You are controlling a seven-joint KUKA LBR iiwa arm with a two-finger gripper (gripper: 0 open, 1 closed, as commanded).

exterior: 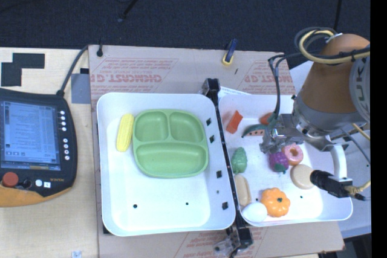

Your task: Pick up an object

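Metal gripper (pixel 275 141) | grip state unclear; above knobbly purple grapes (pixel 279 160) | right bin (pixel 338 205)

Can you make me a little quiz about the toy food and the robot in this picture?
1. True or false: the yellow corn lies inside the green plate.
2. Which bin is the hand over? A) left bin B) right bin
3. Fill in: the orange pumpkin sits next to a white ____.

Key:
1. False; it lies beside the plate, on its left.
2. B.
3. Egg.
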